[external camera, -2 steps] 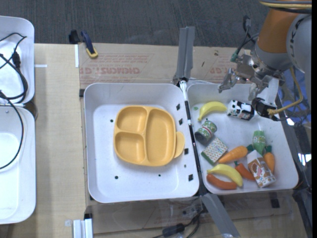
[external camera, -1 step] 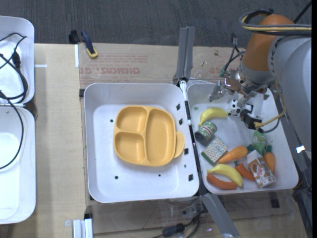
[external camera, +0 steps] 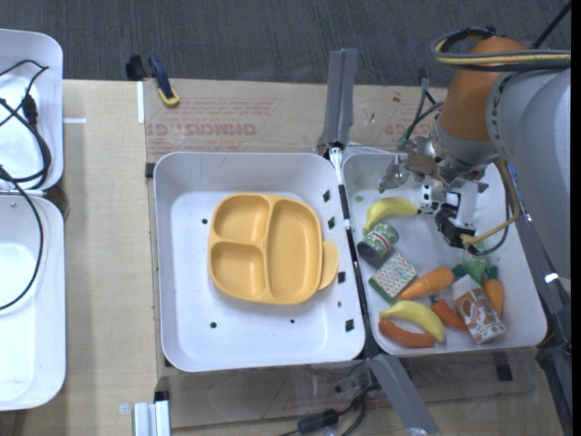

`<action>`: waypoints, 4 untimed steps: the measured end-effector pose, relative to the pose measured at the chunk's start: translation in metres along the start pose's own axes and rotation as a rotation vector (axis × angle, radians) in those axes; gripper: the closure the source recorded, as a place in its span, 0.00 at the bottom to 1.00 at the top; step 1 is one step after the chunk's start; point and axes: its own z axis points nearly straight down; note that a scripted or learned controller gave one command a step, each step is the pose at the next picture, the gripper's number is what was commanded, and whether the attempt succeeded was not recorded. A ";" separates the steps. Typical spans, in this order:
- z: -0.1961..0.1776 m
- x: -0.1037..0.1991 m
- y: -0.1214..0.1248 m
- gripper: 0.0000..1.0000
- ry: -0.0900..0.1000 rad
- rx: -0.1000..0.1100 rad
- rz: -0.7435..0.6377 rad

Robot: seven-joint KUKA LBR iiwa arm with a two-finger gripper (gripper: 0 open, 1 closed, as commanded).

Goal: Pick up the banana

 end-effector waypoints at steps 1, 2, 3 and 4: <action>0.000 -0.010 -0.016 0.00 0.006 0.000 -0.040; 0.002 -0.021 0.009 0.00 0.010 0.013 -0.101; 0.001 -0.004 -0.011 0.00 0.002 0.001 -0.076; 0.002 -0.005 -0.003 0.00 0.003 0.012 -0.106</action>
